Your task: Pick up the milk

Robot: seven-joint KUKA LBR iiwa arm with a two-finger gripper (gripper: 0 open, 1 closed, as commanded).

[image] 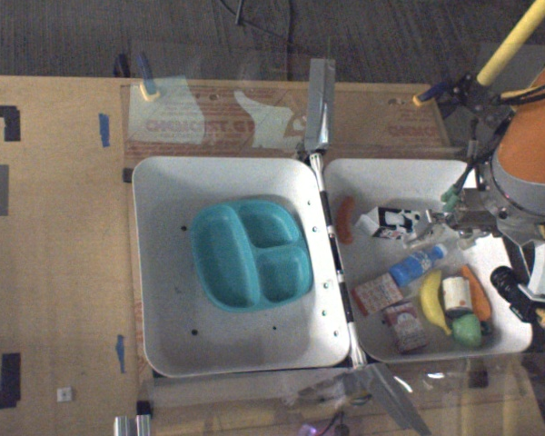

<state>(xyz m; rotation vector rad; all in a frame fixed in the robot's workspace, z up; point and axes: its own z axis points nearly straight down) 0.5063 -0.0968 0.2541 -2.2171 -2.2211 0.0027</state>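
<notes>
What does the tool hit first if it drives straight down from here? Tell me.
Probably the milk: the tool hangs just beside the carton's right end. Depth is unclear, so it might land on the right bin floor instead.

Black-and-white milk carton point(398, 222), teal plate point(252, 253), yellow banana point(433, 301), white bins point(163, 243).

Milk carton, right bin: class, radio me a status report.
Gripper low in right bin, beside milk carton; grip unconfirmed. Carton lying on bin floor. Blue bottle and hot dog close by.
</notes>
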